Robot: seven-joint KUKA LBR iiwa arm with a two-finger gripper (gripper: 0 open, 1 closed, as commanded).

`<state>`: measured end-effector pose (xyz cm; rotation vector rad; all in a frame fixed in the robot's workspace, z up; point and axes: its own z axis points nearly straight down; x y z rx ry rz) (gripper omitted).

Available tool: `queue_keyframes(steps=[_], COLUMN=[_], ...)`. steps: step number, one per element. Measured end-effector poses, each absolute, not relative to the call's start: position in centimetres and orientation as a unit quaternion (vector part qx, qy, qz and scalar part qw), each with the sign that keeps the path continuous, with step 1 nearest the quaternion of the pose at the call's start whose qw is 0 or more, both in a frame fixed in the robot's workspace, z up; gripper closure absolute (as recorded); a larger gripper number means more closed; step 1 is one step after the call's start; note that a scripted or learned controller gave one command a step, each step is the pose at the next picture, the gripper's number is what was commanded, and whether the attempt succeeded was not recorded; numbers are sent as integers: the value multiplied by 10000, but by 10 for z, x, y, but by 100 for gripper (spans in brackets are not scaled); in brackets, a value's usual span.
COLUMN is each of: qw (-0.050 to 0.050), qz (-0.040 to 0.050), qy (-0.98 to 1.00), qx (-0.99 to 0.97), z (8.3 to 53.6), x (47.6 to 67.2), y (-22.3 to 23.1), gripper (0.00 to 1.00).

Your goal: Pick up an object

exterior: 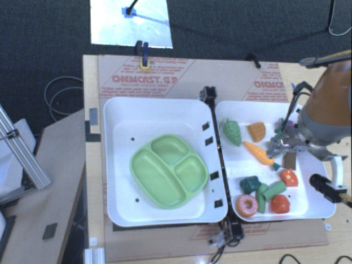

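Hovering low in the right bin (316, 210), the gripper (278, 146), finger state untellable, seems mid-approach to the carrot (258, 153) at its eight o'clock; next it must straddle and clamp it.

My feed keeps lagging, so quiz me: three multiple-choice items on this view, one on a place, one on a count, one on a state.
1. Where is the green tray?
A. left bin
B. right bin
C. on the floor

2. How many sections does the tray have?
A. one
B. three
C. six

3. How does the carrot lie?
A. standing on end
B. flat in the right bin
C. on the tray

Answers: 1 A, it sits in the left bin. 2 B, ridges split it in three. 3 B, it lies flat beside the gripper.
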<state>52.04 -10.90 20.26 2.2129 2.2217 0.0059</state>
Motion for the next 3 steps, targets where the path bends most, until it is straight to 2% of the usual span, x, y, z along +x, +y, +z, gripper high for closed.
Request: queue_keyframes(steps=[1,3], qw=[19,18], qz=[13,22], qy=[7086,7100], qx=[7056,7042], z=[226,221], x=[522,618], y=[-109,-46], gripper=[100,100])
